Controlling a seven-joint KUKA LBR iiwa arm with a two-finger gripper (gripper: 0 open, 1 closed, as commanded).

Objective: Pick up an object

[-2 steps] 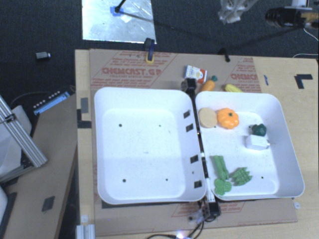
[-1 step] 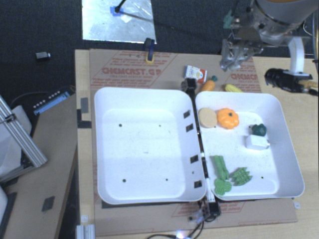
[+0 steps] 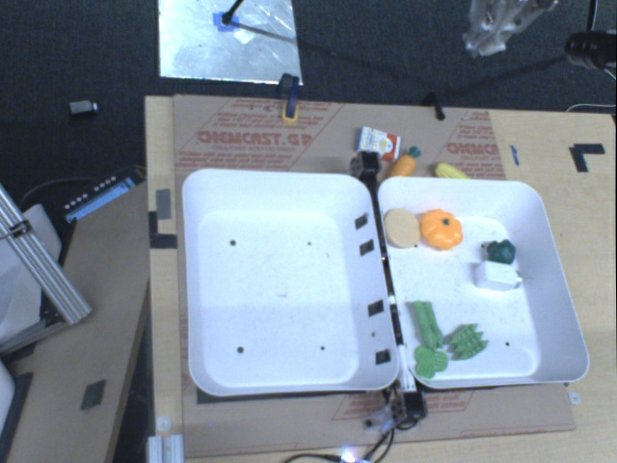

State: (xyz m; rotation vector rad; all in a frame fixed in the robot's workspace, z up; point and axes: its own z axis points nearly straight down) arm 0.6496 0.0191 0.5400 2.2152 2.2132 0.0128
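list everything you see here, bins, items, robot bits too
left bin: 1, white, left half of bench
right bin: 1, white, right half of bench, beside the left bin
pumpkin: 1, orange, right bin, top
disc: 1, tan, right bin, left of pumpkin
dark green item: 1, right bin, right side
white block: 1, right bin, just below the dark green item
green vegetables: about 3, right bin, lower part
carrot: 1, orange, on bench above the bins
yellow item: 1, on bench above right bin
small package: 1, white and red, on bench by carrot
foil sheet: 1, silver, on floor, top left
gripper: 1, grey, top right, above the floor beyond the bench
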